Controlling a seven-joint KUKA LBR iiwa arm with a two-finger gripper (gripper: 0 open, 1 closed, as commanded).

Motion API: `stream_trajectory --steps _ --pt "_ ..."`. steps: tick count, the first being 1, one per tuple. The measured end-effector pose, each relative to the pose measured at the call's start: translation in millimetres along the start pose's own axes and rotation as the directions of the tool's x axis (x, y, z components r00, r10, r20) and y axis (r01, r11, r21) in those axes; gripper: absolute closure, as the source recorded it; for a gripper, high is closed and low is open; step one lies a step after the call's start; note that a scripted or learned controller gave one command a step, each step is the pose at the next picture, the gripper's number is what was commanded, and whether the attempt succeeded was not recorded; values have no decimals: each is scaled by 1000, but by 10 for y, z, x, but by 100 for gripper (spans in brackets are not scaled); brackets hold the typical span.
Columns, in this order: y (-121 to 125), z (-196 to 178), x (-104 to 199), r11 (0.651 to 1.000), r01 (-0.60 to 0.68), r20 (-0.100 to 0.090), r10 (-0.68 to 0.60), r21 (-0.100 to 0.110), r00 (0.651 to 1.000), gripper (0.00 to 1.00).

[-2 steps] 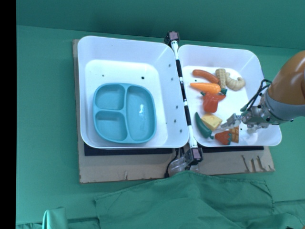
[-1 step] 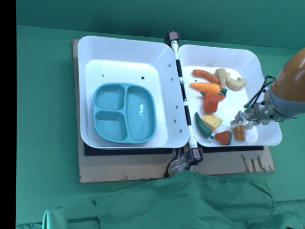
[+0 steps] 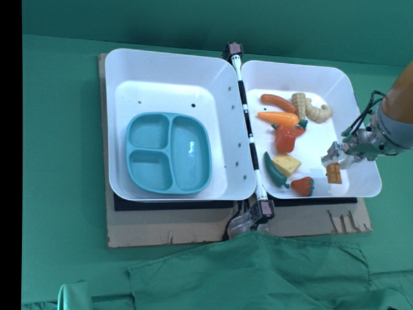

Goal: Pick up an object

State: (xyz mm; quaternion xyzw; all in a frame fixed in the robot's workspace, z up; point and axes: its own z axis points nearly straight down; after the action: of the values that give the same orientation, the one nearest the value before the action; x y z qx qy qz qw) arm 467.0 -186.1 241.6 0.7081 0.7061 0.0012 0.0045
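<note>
The right bin (image 3: pixel 361 186) holds several toy foods: a red sausage (image 3: pixel 277 101), an orange carrot (image 3: pixel 279 117), a beige knobbly piece (image 3: pixel 311 108), a red pepper (image 3: pixel 286 138), a yellow cheese wedge (image 3: pixel 288 165) on a green pod (image 3: pixel 273 173), a small red fruit (image 3: pixel 302 186) and a small orange block (image 3: pixel 333 173). My gripper (image 3: pixel 337 156) reaches in from the right and hangs low over the bin's right side, just above the orange block. I cannot see anything held in it.
The left bin (image 3: pixel 129 70) holds a teal divided plate (image 3: pixel 169 152). A black-and-white hinge bar (image 3: pixel 248 128) runs between the bins. Green cloth (image 3: pixel 258 270) is bunched at the bench front. The arm's grey wrist (image 3: pixel 393 128) overhangs the right bin's rim.
</note>
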Motion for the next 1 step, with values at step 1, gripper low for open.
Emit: stream_trajectory --steps 1 --pt "18 -650 16 1000 0 0 0 -2 1000 100"
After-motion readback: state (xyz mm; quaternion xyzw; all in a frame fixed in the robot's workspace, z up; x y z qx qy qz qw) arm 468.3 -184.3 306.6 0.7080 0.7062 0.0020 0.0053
